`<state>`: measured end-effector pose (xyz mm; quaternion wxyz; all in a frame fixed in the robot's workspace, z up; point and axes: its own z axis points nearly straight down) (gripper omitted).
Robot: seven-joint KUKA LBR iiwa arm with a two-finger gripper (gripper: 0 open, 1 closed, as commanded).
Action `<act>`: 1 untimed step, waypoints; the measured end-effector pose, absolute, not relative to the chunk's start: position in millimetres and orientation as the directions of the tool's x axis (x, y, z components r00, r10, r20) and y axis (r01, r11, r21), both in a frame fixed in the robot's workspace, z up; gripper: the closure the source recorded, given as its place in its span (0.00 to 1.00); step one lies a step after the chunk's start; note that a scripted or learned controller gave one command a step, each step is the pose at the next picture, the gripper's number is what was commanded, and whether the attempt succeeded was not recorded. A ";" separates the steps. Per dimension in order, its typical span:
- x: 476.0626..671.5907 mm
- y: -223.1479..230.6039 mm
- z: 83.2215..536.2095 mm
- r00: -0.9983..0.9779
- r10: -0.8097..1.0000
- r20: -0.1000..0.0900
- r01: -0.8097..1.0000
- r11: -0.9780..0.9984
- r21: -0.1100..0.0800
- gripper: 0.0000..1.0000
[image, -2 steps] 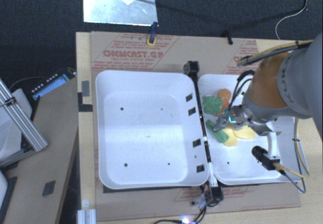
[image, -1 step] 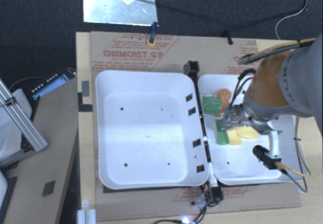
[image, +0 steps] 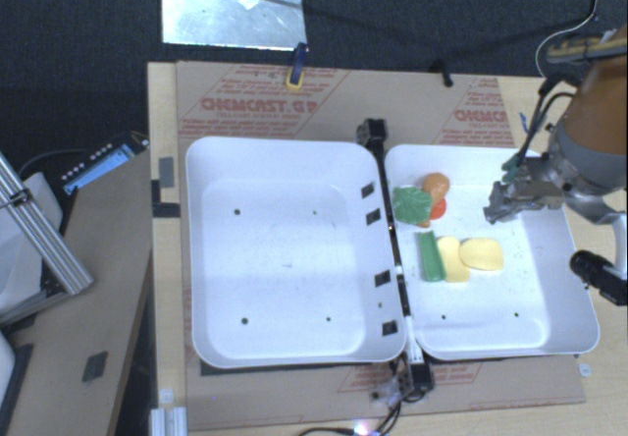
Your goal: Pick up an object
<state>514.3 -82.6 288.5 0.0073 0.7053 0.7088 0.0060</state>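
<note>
Right white bin (image: 564, 326) holds yellow object (image: 481, 253) just below tool (image: 502, 205), apparently empty; its opening unclear.

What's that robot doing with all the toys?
The robot arm reaches in from the right, and its gripper hangs over the right bin. It is trying to pick something up, but nothing shows between its fingers yet. The toys lie in a clump in that bin: a green piece, an orange one, a green stick and two yellow pieces. The left bin sits beside it.
</note>
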 end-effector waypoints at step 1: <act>499.0 -98.8 93.5 0.001 1.000 0.001 1.000 -0.001 -0.010 1.00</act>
